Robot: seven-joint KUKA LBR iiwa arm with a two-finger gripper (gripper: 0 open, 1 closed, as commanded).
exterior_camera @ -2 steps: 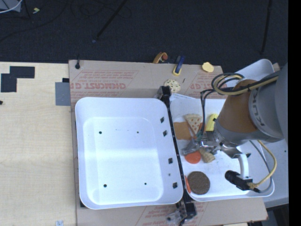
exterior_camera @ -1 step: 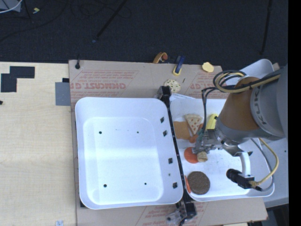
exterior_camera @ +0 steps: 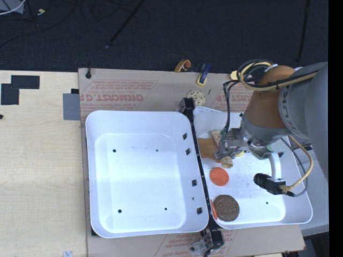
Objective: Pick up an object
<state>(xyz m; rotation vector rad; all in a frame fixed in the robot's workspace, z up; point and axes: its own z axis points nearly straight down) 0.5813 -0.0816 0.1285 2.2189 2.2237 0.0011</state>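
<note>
**Operator:** Looking down from the overhead camera, I had the arm [exterior_camera: 278, 106] reaching in from the right over the right bin [exterior_camera: 297, 208]. The gripper [exterior_camera: 228, 153] sat low in the upper left part of that bin, close to the divider between the two bins.

**Supervisor:** How wide were the fingers, and was anything in them?

**Operator:** I could not tell. The wrist and its cables covered most of the hand from my angle, so the gap between the fingers was hidden. A small tan object [exterior_camera: 225, 161] lay right at the tip, touching it or nearly so, but I could not see whether it was between the fingers. I did not call it a grasp.

**Supervisor:** What else was nearby?

**Operator:** A brown cardboard-coloured piece [exterior_camera: 206, 146] lay just left of the gripper, against the bin's left wall. Below the gripper, apart from it, sat an orange disc [exterior_camera: 218, 176], and lower still a dark brown round cookie-like object [exterior_camera: 226, 208], near the bin's bottom left corner. All of them rested on the bin floor.

**Supervisor:** And the left bin?

**Operator:** The left bin [exterior_camera: 96, 143] stood just beside the right one, well clear of the arm.
</note>
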